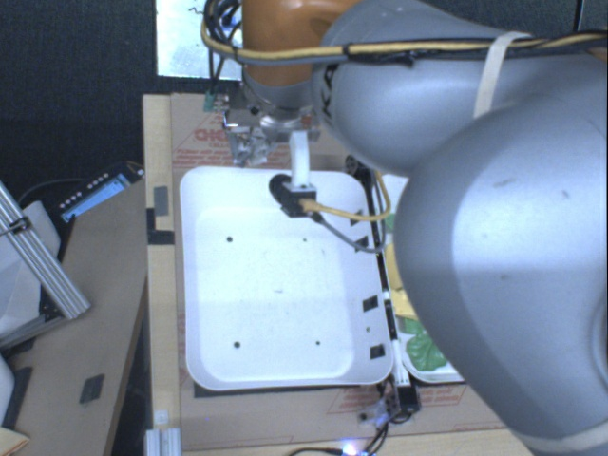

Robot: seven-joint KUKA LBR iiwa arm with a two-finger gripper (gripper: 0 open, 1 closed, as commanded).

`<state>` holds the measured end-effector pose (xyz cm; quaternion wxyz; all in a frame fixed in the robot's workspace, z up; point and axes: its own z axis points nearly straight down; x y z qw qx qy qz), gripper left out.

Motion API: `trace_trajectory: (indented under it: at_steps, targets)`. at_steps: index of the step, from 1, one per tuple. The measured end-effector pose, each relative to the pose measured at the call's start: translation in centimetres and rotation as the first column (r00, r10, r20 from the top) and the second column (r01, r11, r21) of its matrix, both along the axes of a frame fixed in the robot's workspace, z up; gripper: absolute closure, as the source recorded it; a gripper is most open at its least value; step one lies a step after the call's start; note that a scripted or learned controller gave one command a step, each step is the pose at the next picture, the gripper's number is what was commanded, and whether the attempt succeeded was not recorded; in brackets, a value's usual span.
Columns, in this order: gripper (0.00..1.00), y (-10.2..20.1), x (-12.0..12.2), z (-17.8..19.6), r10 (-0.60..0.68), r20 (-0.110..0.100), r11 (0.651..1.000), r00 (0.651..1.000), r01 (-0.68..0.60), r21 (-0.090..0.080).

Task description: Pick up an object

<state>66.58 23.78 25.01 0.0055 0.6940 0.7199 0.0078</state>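
Observation:
My gripper (275, 155) hangs under the orange wrist band (294, 17), over the far rim of the left white bin (204, 255). A yellow cable (347, 217) trails from it toward the right. In the right bin (427, 376), mostly covered by the big grey arm (494, 207), a green object (424, 350) and a yellow one (403, 304) peek out at the near left corner. I see nothing hanging from the gripper.
Both bins rest on a cardboard sheet (190, 150) on the wooden bench. An aluminium frame (43, 269) and a black device with a blue strip (95, 190) lie off to the left. A white sheet (185, 22) hangs on the dark back wall.

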Motion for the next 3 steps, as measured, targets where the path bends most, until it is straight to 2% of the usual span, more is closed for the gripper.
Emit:
trace_trajectory:
  at_steps: [3]
  targets:
    - [1.00,0.1,0.1,3.3,0.011,0.007,1.000,1.000,-0.011,0.000]
